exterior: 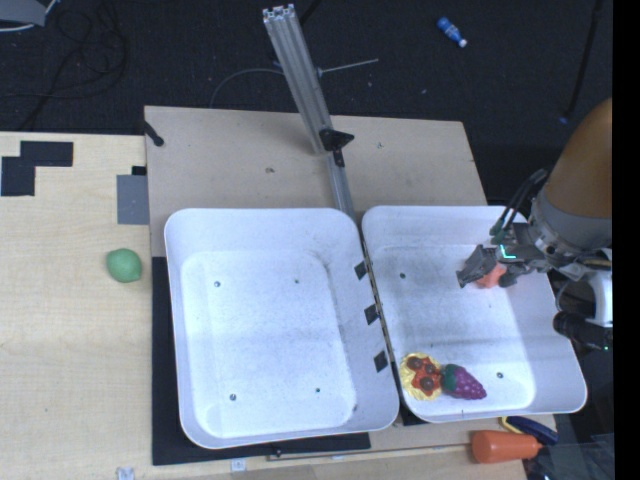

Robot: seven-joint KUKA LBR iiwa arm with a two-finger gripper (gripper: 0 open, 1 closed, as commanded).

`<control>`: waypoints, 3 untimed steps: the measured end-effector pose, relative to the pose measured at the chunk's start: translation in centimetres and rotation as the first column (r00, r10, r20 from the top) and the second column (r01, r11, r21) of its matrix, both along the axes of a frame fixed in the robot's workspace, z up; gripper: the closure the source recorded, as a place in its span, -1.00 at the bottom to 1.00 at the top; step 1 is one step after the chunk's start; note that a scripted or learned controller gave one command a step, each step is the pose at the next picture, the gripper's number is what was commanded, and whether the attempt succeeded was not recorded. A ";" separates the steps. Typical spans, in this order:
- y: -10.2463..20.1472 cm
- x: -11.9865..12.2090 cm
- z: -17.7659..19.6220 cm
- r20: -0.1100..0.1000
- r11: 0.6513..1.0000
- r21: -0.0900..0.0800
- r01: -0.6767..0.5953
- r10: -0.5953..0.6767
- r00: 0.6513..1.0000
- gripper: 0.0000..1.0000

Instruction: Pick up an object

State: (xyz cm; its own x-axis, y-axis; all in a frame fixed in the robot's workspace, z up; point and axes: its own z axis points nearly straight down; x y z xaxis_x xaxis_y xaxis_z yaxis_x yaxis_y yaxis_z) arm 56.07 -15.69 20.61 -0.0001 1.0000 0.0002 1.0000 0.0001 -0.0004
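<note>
The gripper point(482, 272) hangs over the right bin point(440, 233), toward its 3 o'clock wall, with the arm point(580, 183) entering from 3 o'clock. A small orange object point(489, 279) sits right at the fingertips; whether it is clamped between them or just lying beneath them cannot be told, and it is too small and too hidden to read a long axis or a facing.

At the bin's 6 o'clock edge lie a yellow and red toy point(421, 376) and a purple toy point(463, 382), touching each other, the pair strung from 9 to 3 o'clock along the wall. The floor from the middle of this bin out to 9 and 12 o'clock is bare white.

The left bin point(260, 268) adjoins at 9 o'clock, the two rims meeting at a row of black clips point(369, 313).

Outside the bins, a green ball point(124, 265) rests on the bench point(60, 348) well off at 9 o'clock, and an orange item point(505, 445) lies just past the right bin's 6 o'clock rim.
</note>
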 end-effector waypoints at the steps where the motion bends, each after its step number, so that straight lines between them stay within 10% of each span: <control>1: 0.0 0.0 0.0 0.000 1.000 0.000 0.000 0.000 1.000 -1.00; 3: -0.4 0.3 -11.3 -0.005 1.000 0.001 0.000 0.000 1.000 -1.00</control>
State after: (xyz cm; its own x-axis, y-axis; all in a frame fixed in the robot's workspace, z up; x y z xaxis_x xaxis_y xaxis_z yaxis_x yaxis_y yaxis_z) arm 56.34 -16.05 9.27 -0.0006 1.0000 0.0010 1.0000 0.0006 -0.0051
